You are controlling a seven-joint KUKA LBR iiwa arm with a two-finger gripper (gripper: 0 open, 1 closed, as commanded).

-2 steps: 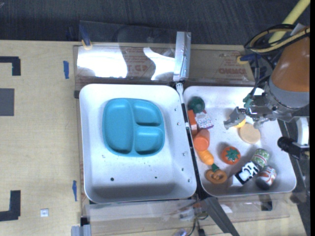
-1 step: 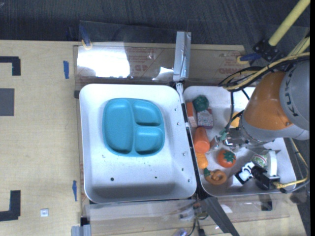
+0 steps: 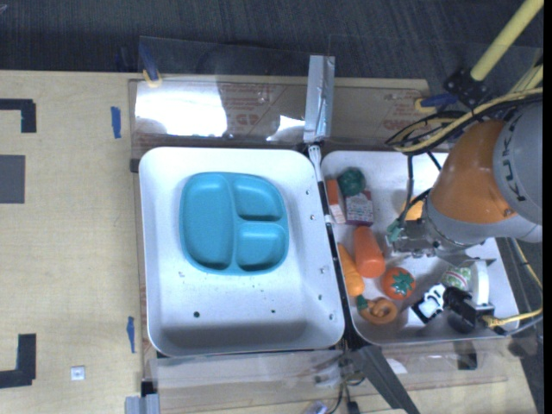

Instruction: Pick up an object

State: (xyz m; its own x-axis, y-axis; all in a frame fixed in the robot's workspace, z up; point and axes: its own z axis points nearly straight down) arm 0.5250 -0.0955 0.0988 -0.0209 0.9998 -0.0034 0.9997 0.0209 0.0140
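Whether the gripper (image 3: 405,235) is open or closed cannot be told — it is seen low in the right bin (image 3: 388,178), with nothing visibly held. Just beside it lies an orange cylinder (image 3: 369,253) — judged light, stiff, smooth plastic that is apt to roll. It is best taken across its middle, clear of the tomato (image 3: 398,283).

The 2 bins (image 3: 164,257) are white, and the left one bears a sky-blue divided plate (image 3: 233,222). In the right bin lie an orange bottle (image 3: 369,253), a red tomato (image 3: 398,283) with a green top, a dark green ball (image 3: 350,180) and a maroon-labelled packet (image 3: 357,206). The arm (image 3: 470,184) is grey with an orange band. The counter (image 3: 60,248) is pale tan, marked with black corners and blue tape.
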